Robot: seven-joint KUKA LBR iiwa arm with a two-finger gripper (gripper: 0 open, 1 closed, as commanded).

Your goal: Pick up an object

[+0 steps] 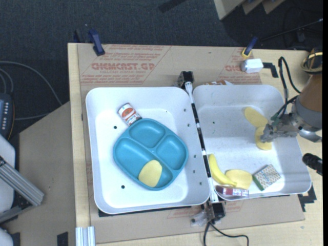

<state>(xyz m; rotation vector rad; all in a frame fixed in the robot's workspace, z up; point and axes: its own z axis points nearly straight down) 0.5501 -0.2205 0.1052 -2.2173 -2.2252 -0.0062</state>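
**Gripper down in the right bin, over a yellow piece**

Camera view, from above and at a slant. Two white bins side by side on one bench (154, 60). In the left bin (97, 152): one blue divided plate (154, 150) with three compartments, and one yellow oval piece (150, 173) lying in the compartment nearest the camera. One small red-and-white can (128, 114) just beyond the plate's far-left edge, on its side.

Over to the right bin (230, 94). Counting the yellow: one flat pale yellow piece (254, 117) toward the far side, one small yellow piece (264, 145) right under the gripper (267, 136), one banana (216, 171) along the near-left wall, one rounded yellow lump (239, 177) touching the banana's near end. Also one speckled green-edged block (267, 177) at the near right, and one small red-labelled item (232, 191) at the near rim, too small to make out.

Arm (307, 106) reaching in from the right, gripper low, tips at the small yellow piece. Open or closed, clamped or merely touching: cannot tell from this angle.

Two blue clamps (95, 41) at the bench's far edge, one white box (252, 65) beside the right one.
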